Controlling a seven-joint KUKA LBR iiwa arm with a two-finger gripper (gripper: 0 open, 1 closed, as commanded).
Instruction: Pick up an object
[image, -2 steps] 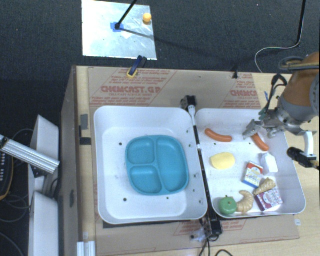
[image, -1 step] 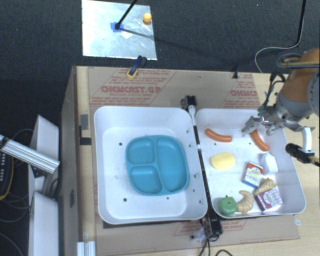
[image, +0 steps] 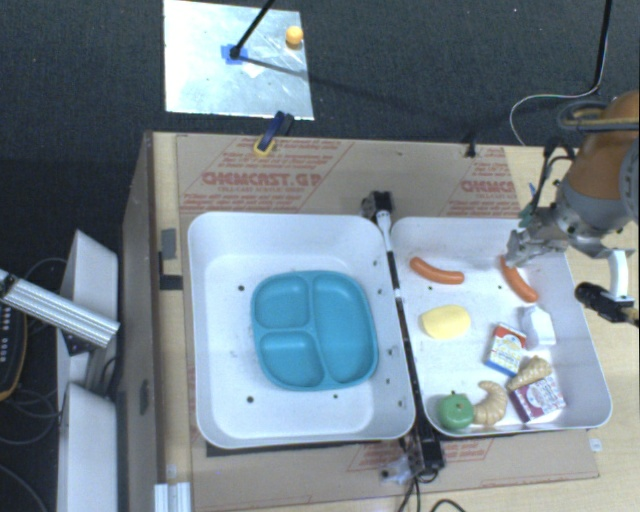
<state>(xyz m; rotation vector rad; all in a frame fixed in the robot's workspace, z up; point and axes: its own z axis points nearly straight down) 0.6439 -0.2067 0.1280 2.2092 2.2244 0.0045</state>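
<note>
- Dark carpet is seen around the desk, whose top is covered by brown sheeting printed with red lettering; a shiny square sheet lies on the floor beyond it, with a small orange ball on it.
- Two shallow white bins are set side by side on the desk, touching along a dark central seam.
- The left bin is occupied by a blue divided tray with three compartments, placed near its middle.
- The right bin is filled with toy food items.
- An orange sausage is laid near the far left of that bin, and a second orange sausage is found at the far right, tilted.
- A yellow lump is placed between them, nearer the middle.
- A small carton, a croissant, a green apple, a cone-shaped item and a red packet are gathered at the near right corner, several of them touching.
- The claw is positioned over the far right corner of the right bin, just above the second sausage.
- Whether the claw is spread or clenched cannot be told, and nothing is seen held in it.
- The grey arm with its orange band is seen reaching in from the right.
</note>
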